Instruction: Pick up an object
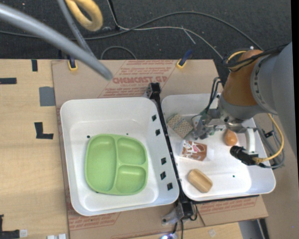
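gripper (202,128) low in the right bin (261,183), near its upper left; cannot tell how it is set. checkered pad (178,123) just left of it. red and white packet (194,150) just below it, bread roll (199,180) nearer the front wall. small orange egg-shaped item (231,136) to the right, under the arm. left bin (71,144) holds a green 3-compartment plate (116,164).

Green sectioned plate (116,164) flat in left white bin (70,120). Cardboard sheet (138,77) with red print under both bins. Blue clamp (184,59) at cardboard's far edge. Black cables (135,25) trailing across dark floor beyond.
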Tool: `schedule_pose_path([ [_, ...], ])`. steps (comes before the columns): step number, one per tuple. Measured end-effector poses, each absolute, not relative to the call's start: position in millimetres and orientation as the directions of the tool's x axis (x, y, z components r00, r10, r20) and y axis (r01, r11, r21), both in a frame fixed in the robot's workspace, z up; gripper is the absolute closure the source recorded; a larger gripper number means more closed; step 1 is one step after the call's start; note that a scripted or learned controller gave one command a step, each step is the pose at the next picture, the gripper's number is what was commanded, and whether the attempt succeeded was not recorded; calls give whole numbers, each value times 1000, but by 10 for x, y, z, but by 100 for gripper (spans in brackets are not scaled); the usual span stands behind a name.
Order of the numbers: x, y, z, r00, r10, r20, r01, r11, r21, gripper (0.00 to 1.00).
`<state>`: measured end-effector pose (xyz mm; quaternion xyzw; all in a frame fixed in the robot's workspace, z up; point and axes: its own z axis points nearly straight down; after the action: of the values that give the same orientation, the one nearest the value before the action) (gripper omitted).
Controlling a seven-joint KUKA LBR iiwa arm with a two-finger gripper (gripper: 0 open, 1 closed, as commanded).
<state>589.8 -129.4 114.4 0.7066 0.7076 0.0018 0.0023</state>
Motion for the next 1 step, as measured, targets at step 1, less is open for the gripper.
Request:
schedule_pose_path([
  [1,5893,-1302,1747,-1,1000,0,1000,1,-1,100],
])
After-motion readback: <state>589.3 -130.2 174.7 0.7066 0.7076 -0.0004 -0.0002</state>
